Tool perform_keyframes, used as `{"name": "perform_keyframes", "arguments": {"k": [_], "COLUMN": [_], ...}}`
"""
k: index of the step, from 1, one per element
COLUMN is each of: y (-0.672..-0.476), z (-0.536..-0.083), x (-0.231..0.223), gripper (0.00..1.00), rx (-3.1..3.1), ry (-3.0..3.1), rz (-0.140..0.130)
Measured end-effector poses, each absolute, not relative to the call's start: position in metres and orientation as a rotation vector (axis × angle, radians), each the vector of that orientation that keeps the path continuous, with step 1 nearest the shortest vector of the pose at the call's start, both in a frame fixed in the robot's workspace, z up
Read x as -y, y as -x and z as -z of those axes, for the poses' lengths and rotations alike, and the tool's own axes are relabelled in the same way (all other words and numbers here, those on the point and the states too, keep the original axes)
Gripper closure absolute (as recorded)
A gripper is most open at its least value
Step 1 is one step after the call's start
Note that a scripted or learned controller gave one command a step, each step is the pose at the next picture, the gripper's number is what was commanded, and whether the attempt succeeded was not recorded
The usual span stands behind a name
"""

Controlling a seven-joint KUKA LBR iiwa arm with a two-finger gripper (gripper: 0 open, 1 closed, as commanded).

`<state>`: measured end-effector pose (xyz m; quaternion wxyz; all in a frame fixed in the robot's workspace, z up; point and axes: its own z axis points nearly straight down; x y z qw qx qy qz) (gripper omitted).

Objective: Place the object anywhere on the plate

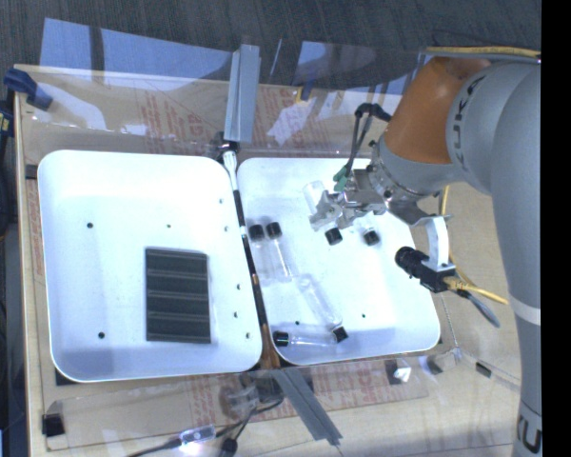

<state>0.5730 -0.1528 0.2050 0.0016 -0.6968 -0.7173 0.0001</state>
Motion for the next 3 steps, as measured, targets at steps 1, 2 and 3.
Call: {"name": "perform_keyframes", "arguments": {"k": [1,2,3], "y": [-0.641,-0.615,-0.653], "z": [-0.093,-0.192,-0.191], "x": [0.094,0.004,-0.076], "gripper": [1.00,1.00,1.00], "rx": [2.025,1.926,1.602], "ry": [2.394,2.478,2.699], "rz": [-0.006,-0.002,-0.005]}}
